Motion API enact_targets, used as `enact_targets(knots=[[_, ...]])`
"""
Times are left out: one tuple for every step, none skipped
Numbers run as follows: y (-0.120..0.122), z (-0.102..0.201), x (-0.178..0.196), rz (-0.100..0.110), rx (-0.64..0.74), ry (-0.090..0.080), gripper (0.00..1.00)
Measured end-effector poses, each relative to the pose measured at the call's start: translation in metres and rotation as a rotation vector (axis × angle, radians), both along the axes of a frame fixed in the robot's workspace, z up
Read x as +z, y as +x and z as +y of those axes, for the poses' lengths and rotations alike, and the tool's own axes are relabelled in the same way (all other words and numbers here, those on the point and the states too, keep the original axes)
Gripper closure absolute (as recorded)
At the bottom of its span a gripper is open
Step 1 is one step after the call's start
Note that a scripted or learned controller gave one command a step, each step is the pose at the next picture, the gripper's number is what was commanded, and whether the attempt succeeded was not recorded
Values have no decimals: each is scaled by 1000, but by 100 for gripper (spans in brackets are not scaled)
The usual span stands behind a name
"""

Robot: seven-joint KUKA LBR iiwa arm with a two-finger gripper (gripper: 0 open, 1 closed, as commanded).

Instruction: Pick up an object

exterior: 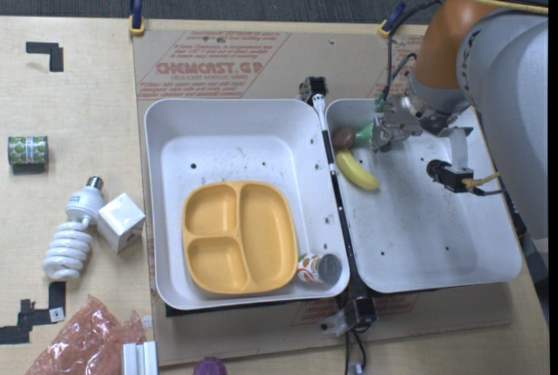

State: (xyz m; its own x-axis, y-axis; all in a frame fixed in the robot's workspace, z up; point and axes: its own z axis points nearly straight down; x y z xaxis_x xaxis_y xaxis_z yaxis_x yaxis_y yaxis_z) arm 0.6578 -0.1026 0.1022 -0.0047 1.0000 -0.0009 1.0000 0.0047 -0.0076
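The arm reaches in from the right and its hand [381, 136] sits low over the far left corner of the right bin [436, 251], where the candidates for picking lie. Whether the hand is released or clenched cannot be told from this angle, since the wrist hides its tips, and nothing shows as held. Just beside it lies a banana [357, 171], slanting along the bin's left wall, with a small brown round object [343, 137] and a bit of something green [364, 133] just beyond it in the corner. The banana looks like the likeliest target: probably light, smooth-skinned and a little slippery, and curved so that it may roll or pivot if squeezed off-centre. If it is real fruit it will bruise; if a plastic toy it will be stiff and slick. The best hold seems to be across its thick middle, squeezing the short width rather than the length, though the wall close alongside leaves little room on that side. The brown object is small and rounded, so it may squirt out of a pinch. In the left bin [166, 190] a yellow divided plate [240, 235] lies flat, hard to get under, with a small can [319, 269] touching its near corner.
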Motion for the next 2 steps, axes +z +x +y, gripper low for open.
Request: enact_targets(knots=[[0, 0, 0, 0, 0, 0, 0], [-81, -21, -10, -7, -7, 1, 0]])
